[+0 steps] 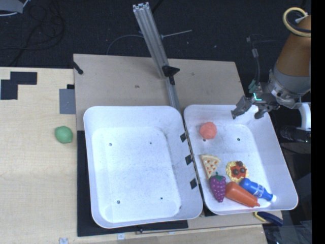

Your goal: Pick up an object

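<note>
Bins sit side by side on the bench, both shallow and white, with small black clips along the seam where they meet. In the right bin (pixel 264 146) lie all the toys. A pink ball (pixel 207 130) rests near the middle of its upper half, apart from the rest. Lower down, a wedge of pizza (pixel 209 163) lies close to the dividing edge, and just below it is a bunch of purple grapes (pixel 218 186) with a green stem on top. To the right of the pizza sits a small round yellow piece with red and dark spots (pixel 236 171). An orange carrot (pixel 241 195) lies slanted along the bottom, touching or nearly touching the grapes at its thick end, and a blue bottle with a white cap (pixel 256 189) lies just beside it, towards the lower right corner. The left bin (pixel 101 121) shows its bare white floor with a few small dark dots. Outside both bins, a green ball (pixel 64 134) rests on the wooden bench well to the left. A grey metal rail (pixel 155 44) slants down from the top towards the seam between the bins. The gripper (pixel 251 108) hangs over the upper right rim of the right bin, its two dark fingers spread apart with nothing between them, well clear of the pink ball and the other toys.
</note>
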You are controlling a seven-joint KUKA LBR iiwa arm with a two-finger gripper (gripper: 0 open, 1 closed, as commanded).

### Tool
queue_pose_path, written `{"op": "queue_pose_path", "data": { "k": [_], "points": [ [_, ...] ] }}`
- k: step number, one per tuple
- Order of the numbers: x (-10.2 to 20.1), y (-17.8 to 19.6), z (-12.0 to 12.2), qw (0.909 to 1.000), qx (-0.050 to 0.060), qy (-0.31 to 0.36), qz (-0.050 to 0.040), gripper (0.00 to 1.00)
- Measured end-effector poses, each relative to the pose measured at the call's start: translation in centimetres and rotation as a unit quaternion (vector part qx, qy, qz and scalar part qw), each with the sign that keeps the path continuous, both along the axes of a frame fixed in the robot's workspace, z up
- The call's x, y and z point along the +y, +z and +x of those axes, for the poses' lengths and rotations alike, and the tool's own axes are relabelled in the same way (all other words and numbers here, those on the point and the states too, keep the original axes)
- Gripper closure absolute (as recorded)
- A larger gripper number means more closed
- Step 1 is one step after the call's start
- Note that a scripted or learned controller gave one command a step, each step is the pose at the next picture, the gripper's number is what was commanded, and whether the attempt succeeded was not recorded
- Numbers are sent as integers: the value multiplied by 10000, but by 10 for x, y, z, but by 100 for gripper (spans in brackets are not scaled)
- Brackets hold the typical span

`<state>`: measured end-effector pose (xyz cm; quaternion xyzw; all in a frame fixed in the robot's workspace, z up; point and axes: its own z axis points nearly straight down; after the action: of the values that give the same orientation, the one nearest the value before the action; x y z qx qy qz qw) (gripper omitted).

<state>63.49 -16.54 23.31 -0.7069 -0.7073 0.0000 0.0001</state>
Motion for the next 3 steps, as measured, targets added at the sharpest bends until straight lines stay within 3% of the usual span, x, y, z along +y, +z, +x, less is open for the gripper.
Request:
{"op": "queue_pose_path", "data": {
  "k": [1,3],
  "points": [
    [0,0,0,10000,0,0,0,0],
    [-6,-99,-2,10000,19,3,4,0]
  ]
}}
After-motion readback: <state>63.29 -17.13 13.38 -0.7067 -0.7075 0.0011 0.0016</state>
